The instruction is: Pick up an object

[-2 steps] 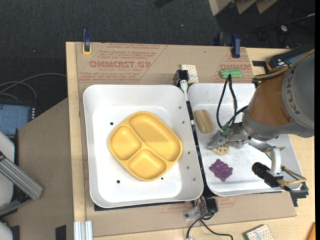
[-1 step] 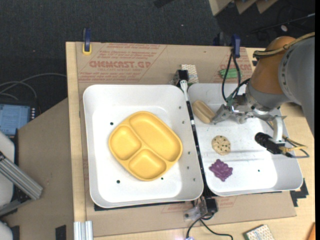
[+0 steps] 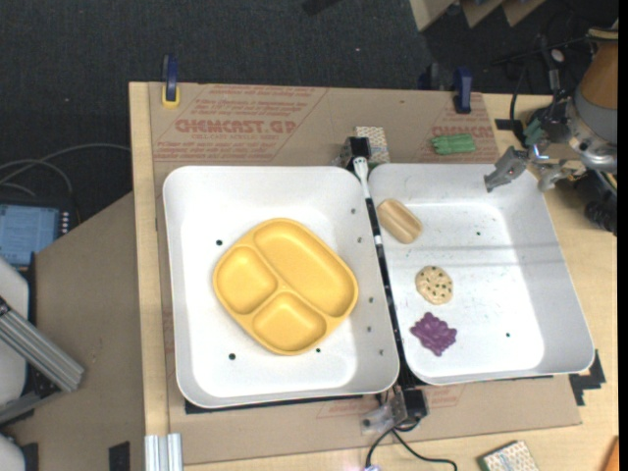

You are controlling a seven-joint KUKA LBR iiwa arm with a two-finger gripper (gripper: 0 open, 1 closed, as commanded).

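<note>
The right bin (image 3: 530,292) holds three small items. A tan bread roll (image 3: 399,221) lies near its far left corner, a speckled cookie (image 3: 434,285) sits below it, and a purple grape bunch (image 3: 433,333) lies nearest the front. My gripper (image 3: 525,176) hangs over the far right corner of this bin, well away from all three. Its fingers (image 3: 501,172) stand spread apart with nothing between them.
A yellow divided plate (image 3: 285,285) fills the middle of the left bin (image 3: 186,263). A small green object (image 3: 453,144) lies on the brown board behind the right bin. Blue clamps (image 3: 171,78) pin the board's far edge.
</note>
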